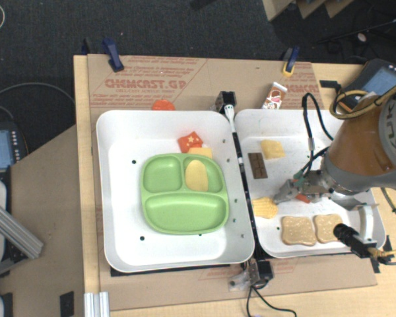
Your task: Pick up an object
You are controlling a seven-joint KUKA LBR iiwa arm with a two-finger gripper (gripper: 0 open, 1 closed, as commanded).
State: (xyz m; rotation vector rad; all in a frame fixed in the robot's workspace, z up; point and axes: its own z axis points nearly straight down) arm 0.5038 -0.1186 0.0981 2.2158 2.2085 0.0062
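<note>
The right bin (356,246) holds a pale yellow cheese piece (272,149), a brown bar (257,165), a yellow ridged piece (264,208) and two toast slices (298,230) (328,227). My gripper (292,190) hangs low over the middle of this bin, just above the toast and right of the ridged piece. Something small and red-orange (305,197) shows right at the gripper; I cannot tell whether it is held. The grey arm with its orange band (360,152) covers the bin's right side.
The left bin (112,177) carries a green divided plate (183,211) with a yellow item (196,175) in its upper right compartment. A red star block (190,141) lies behind the plate. A small carton (274,96), an orange lid (162,105) and blue clamps (112,55) sit on the cardboard.
</note>
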